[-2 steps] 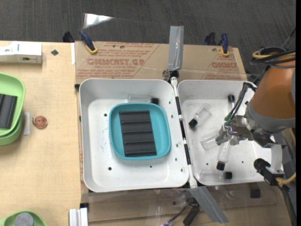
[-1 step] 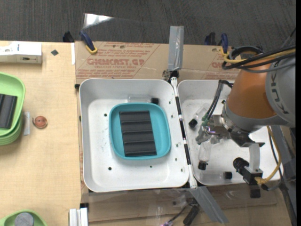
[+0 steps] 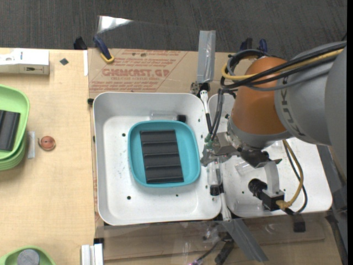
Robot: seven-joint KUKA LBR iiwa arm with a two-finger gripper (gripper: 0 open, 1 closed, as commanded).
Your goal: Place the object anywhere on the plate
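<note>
Black ridged object lies flat across the middle of the teal plate, inside its rim. Gripper sits just right of the plate's right edge. The arm covers it, so can't tell whether it's open, closed or carrying anything.

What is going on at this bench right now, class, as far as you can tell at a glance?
A grey and orange robot arm reaches in from the right and hangs over the right bin, close to the wall it shares with the left bin. In the left bin sits a teal plate, and a black ribbed block lies flat on it, apart from the arm. So the block appears to be already placed on the plate.
</note>
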